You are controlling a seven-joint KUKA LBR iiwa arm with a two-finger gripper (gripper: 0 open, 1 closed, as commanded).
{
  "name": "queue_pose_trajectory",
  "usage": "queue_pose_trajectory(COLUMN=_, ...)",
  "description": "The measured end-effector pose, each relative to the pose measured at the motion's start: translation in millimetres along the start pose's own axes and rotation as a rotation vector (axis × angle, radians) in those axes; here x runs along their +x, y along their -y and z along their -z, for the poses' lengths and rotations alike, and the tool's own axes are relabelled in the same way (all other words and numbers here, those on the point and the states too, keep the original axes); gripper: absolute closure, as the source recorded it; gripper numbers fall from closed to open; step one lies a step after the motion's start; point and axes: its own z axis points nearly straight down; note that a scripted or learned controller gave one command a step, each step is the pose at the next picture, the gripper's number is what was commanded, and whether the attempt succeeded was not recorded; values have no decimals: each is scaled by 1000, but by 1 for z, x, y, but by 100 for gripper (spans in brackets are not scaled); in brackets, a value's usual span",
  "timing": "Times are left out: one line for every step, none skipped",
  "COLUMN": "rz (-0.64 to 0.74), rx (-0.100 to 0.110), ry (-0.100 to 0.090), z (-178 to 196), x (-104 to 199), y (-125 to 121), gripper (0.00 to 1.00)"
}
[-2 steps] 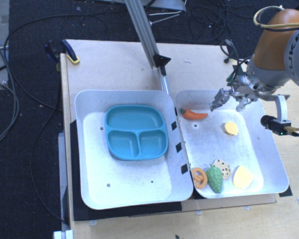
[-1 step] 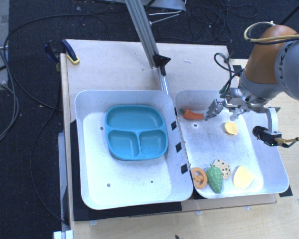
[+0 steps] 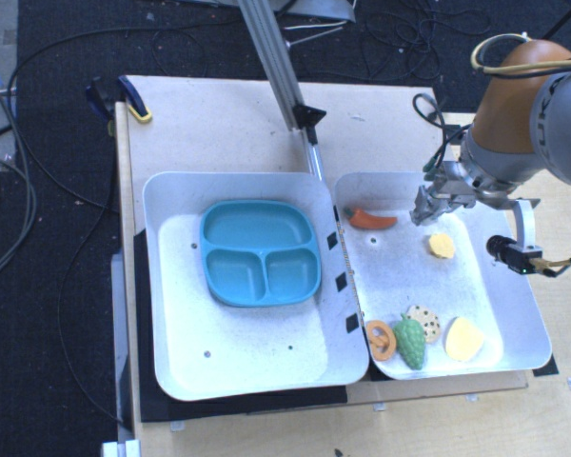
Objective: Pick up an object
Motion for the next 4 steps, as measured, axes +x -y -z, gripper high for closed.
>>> queue_pose_trajectory(rz=-1, rx=-3, ry=0, z=49, x=-2, y=8, gripper=100)
queue_pose_trajectory(rz=2, rx=-3, ry=0, z=84, x=-3, y=7, gripper=100)
queue_pose_trajectory(rz=6, rx=5, ry=-2, z=71, x=45, y=24, gripper=100)
queue_pose_trajectory(rz=8, rx=6, ry=-3, z=61, x=104, y=40, gripper=100)
